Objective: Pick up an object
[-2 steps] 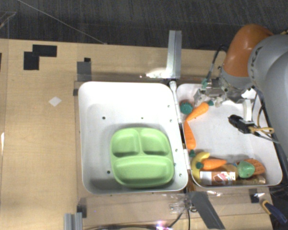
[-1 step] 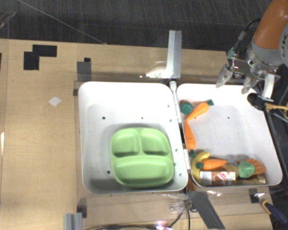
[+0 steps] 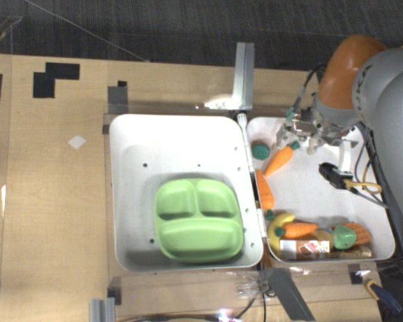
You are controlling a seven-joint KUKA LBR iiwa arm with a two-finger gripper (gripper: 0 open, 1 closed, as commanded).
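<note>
Here, my pincer (image 3: 297,137) hangs over the far part of the right bin (image 3: 363,223), low above its white floor. Its fingers stand a little apart around the thick end of an orange carrot (image 3: 278,161); whether they actually press on it I cannot tell. The carrot slants down and leftward, its tip toward the wall between the bins. Just left of it lies a small teal ball (image 3: 260,150). A second orange piece (image 3: 264,192) lies along that wall. Toy foods (image 3: 320,239) crowd the near edge. The left bin (image 3: 131,180) holds a green divided tray (image 3: 199,219).
</note>
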